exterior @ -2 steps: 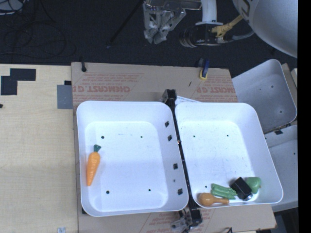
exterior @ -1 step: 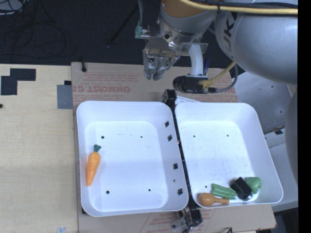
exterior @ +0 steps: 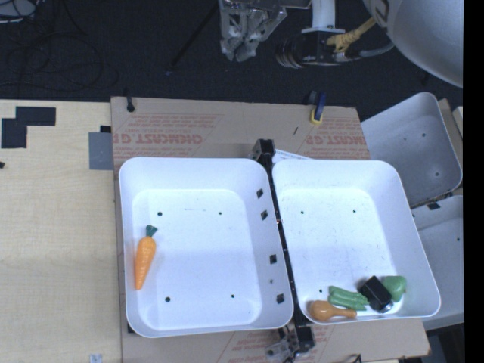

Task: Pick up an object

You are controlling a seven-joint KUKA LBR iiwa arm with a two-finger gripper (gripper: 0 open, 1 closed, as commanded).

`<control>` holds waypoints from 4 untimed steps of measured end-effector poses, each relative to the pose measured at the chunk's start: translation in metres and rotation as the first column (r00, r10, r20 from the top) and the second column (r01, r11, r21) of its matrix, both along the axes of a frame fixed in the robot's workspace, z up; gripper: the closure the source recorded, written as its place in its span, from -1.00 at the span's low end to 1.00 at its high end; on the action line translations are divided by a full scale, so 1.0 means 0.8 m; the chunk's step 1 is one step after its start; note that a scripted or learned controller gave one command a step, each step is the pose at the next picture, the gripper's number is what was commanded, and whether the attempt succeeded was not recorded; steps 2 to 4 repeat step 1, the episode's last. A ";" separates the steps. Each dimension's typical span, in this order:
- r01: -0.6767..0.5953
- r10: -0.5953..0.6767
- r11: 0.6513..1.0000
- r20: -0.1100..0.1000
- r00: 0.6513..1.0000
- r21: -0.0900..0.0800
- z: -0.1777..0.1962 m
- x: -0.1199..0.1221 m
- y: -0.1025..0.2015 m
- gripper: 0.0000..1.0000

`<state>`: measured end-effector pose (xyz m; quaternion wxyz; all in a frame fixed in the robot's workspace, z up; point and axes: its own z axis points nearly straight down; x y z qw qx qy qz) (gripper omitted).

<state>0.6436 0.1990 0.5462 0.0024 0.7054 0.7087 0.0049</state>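
Observation:
An orange toy carrot with a green top lies near the left wall of the left bin. In the front right corner of the right bin several small items are clustered: a green pea pod, a black block, a green piece behind it, and a tan, pear-shaped toy. My gripper hangs high beyond the far edge of the bench, over the dark floor, far from both bins. Nothing is seen in it.
The bins sit on a cardboard sheet on the wooden bench. A black divider clip joins them at the back. A grey metal panel leans at the right. Cables lie on the dark floor at the back.

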 end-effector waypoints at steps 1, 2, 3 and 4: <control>0.002 -0.002 1.000 -0.014 1.000 -0.005 -0.012 0.001 0.036 1.00; 0.002 -0.002 1.000 -0.014 1.000 -0.005 -0.012 0.001 0.036 1.00; 0.002 -0.002 1.000 -0.014 1.000 -0.005 -0.012 0.001 0.036 1.00; 0.002 -0.002 1.000 -0.014 1.000 -0.005 -0.012 0.001 0.036 1.00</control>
